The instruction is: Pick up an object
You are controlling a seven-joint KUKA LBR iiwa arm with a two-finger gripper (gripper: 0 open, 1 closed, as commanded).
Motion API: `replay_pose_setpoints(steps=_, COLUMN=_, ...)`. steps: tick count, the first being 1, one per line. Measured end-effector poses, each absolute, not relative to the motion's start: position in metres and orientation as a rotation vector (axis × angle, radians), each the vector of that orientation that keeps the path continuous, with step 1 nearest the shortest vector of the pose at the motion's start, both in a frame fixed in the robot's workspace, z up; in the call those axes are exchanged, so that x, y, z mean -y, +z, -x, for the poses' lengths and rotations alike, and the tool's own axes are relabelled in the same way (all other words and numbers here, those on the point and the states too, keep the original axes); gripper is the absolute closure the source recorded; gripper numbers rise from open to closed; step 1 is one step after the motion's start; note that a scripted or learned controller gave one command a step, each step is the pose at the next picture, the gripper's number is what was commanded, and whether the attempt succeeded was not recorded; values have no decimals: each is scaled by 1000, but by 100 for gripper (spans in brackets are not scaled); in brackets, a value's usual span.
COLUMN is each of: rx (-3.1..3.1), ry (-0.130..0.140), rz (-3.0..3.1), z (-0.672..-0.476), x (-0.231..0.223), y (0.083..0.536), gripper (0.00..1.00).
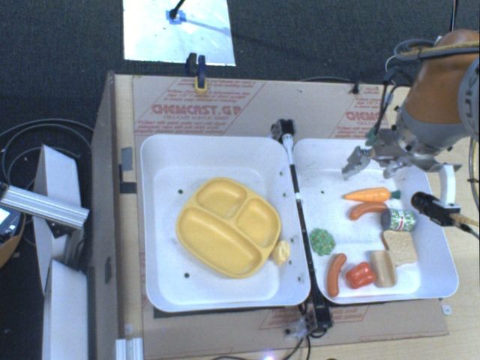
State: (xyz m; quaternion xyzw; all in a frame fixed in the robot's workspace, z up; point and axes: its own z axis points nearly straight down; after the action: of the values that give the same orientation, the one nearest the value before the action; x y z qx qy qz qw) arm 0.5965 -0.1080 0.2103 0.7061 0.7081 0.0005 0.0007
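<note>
arm reaches in from the right; gripper (pixel 373 161) hovers spread apart, holding nothing, above the carrot (pixel 367 196).

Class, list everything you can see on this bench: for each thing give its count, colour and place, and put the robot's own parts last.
bins: 2, white, side by side
divided plate: 1, yellow, left bin
carrot: 1, orange, right bin
sausages: 2, red-brown, right bin
broccoli: 1, green, right bin
can: 1, dark, right bin
bread slice: 1, tan, right bin
pepper: 1, red, right bin
arm: 1, grey and orange, right
gripper: 1, open, above right bin
</note>
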Motion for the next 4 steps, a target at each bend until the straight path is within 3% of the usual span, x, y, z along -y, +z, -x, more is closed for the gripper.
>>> replay_pose_setpoints(steps=1, rx=-2221, ry=1, rz=-2218, z=-593, x=149, y=95, gripper=0)
replay_pose_setpoints(steps=2, rx=-2219, ry=2, rz=-2217, z=-613, x=193, y=131, gripper=0)
replay_pose_setpoints(steps=3, rx=-2222, ry=0, rz=-2220, z=-607, x=207, y=84, gripper=0)
replay_pose_setpoints(steps=4, rx=-2220, ry=4, rz=-2216, z=-609, x=207, y=96, gripper=100)
